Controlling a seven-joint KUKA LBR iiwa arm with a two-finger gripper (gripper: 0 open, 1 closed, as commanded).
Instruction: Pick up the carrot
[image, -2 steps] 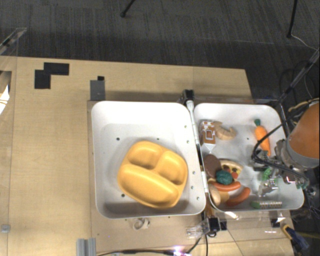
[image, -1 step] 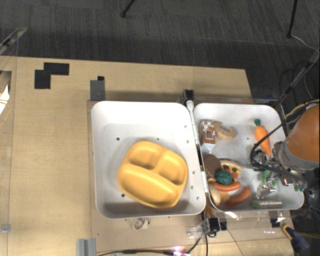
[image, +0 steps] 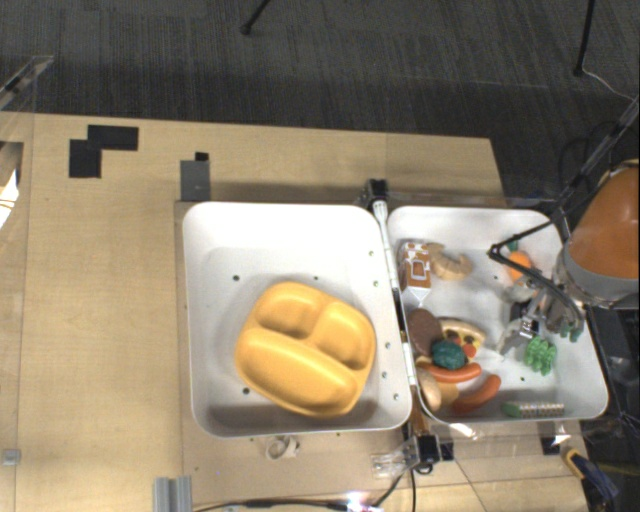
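The carrot (image: 517, 265) is a small orange piece with a thin dark green top. It lies at the back right of the right bin (image: 590, 395), partly covered by the arm. My gripper (image: 522, 325) hangs over the right side of this bin, just in front of the carrot and slightly nearer the camera. Its metal tip points down and to the left, between the carrot and a green block (image: 540, 355). I see nothing held in it. The arm's orange band (image: 606, 235) fills the right edge above it.
The right bin also holds a printed packet (image: 417, 265), a tan piece (image: 452, 265), a brown lump (image: 425, 325), a pizza slice (image: 462, 335), a teal item (image: 448, 353), a sausage (image: 472, 390) and a green bar (image: 535, 407). A big yellow pepper (image: 305, 345) sits in the left bin (image: 215, 260).
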